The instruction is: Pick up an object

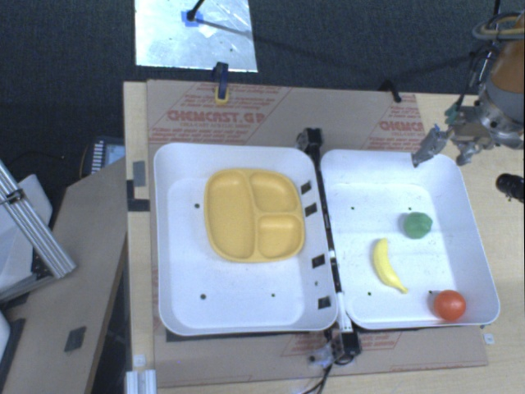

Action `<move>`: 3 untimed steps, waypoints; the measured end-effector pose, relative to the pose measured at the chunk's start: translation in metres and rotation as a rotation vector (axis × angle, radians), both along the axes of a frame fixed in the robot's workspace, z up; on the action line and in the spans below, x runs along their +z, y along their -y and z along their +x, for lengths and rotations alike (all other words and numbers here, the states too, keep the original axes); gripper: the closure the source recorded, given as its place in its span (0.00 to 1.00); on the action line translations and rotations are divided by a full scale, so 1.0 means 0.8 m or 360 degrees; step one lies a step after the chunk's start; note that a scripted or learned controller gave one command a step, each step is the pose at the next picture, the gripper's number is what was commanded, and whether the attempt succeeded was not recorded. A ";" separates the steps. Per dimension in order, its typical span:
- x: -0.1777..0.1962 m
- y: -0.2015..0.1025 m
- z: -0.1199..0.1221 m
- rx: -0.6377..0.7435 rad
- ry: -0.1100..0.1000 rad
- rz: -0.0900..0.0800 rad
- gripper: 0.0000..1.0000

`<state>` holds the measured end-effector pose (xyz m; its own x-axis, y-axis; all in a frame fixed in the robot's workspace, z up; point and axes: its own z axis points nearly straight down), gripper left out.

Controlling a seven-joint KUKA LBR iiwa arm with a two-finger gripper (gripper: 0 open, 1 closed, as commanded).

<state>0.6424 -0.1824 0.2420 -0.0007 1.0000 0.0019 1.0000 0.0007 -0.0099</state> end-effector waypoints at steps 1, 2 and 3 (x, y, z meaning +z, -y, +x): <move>0.009 -0.001 0.003 0.0004 0.0019 -0.0004 0.00; -0.068 0.002 0.003 0.0001 0.0012 -0.0003 0.00; -0.137 0.013 0.008 0.0000 0.0014 -0.0004 0.00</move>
